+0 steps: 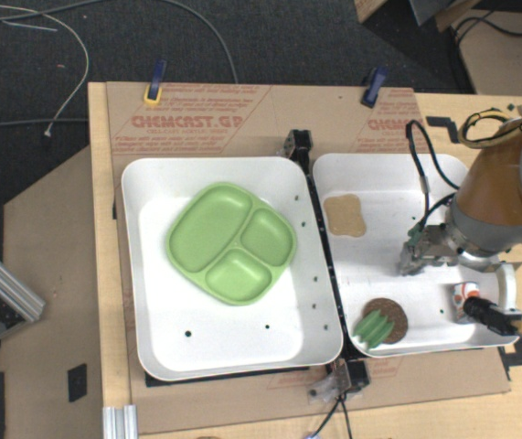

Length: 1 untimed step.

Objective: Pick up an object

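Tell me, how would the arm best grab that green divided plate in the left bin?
Probably by the raised outer rim of the green plate, from above. It lies flat in the left bin, so only the rim and ridges offer edges. Its right side sits nearest the gripper.

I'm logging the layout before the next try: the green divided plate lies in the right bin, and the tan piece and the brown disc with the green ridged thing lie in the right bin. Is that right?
Not quite. The camera view shows the green divided plate in the left bin, not the right. The tan piece and the brown disc with the green ridged thing do lie in the right bin.
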Tool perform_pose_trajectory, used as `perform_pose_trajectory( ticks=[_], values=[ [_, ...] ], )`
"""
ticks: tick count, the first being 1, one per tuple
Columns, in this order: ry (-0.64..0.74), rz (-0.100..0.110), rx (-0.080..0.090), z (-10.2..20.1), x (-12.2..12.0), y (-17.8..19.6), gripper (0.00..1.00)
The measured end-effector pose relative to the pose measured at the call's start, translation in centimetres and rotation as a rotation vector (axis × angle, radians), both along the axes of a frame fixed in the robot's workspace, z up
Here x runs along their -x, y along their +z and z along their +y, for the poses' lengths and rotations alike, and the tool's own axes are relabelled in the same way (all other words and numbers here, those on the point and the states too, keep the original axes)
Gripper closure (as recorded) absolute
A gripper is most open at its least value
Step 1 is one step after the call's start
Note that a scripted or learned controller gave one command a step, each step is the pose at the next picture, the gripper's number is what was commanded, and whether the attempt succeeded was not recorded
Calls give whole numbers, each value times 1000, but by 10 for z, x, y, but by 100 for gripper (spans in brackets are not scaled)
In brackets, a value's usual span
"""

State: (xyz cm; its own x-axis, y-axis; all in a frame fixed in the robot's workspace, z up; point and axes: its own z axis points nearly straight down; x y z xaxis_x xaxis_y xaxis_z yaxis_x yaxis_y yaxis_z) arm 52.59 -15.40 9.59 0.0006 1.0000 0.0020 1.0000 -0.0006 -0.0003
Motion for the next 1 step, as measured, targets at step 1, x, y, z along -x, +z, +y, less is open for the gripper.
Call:
perform_pose_trajectory(
  ticks=[1],
  values=[
    [2,-7,4,2,-9,61,100]
  ],
)
